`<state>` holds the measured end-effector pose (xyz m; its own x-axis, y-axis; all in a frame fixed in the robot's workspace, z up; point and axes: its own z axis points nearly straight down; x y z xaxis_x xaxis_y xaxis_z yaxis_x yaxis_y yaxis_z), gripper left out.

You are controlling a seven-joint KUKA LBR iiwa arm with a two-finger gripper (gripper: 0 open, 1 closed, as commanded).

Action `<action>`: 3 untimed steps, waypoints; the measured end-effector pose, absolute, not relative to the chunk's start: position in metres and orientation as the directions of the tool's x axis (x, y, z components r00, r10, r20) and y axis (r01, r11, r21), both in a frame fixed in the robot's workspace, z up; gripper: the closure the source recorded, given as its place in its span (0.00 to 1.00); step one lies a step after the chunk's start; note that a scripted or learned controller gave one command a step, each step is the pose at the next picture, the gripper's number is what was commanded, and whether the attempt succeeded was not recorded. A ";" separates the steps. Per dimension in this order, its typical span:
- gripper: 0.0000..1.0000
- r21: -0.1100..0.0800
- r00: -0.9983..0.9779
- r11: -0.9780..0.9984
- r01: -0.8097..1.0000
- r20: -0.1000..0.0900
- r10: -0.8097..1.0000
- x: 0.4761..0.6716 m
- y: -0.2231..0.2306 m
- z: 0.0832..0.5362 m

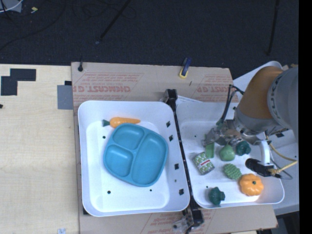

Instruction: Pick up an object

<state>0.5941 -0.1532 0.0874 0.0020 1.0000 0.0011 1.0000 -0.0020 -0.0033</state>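
Observation:
My gripper (214, 137) is low in the right bin (195, 116), near its middle, among the toy foods. A small green piece (209, 150) lies just below it, touching or very close. A round green fruit (227, 153) and a teal piece (243, 147) sit right beside the gripper. Nearer the front lie a green-and-white packet (204, 163), a bumpy green vegetable (232, 171), an orange pumpkin (250, 185) and a dark green broccoli (216, 195).
The left bin (87, 179) holds a blue divided plate (135, 153) and an orange carrot (124, 122) by its far edge. A black divider (176, 145) runs between the bins. The arm's orange band (261, 94) hangs over the right bin's far right corner.

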 end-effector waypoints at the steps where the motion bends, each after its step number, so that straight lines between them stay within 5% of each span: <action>1: 1.00 -0.005 0.005 -0.005 1.000 0.002 1.000 0.594 -0.154 0.097; 3: 1.00 0.002 -0.001 0.001 1.000 0.000 1.000 0.590 -0.149 0.219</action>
<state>0.5898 -0.1493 0.2194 -0.0006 1.0000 0.0000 1.0000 0.0006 0.0018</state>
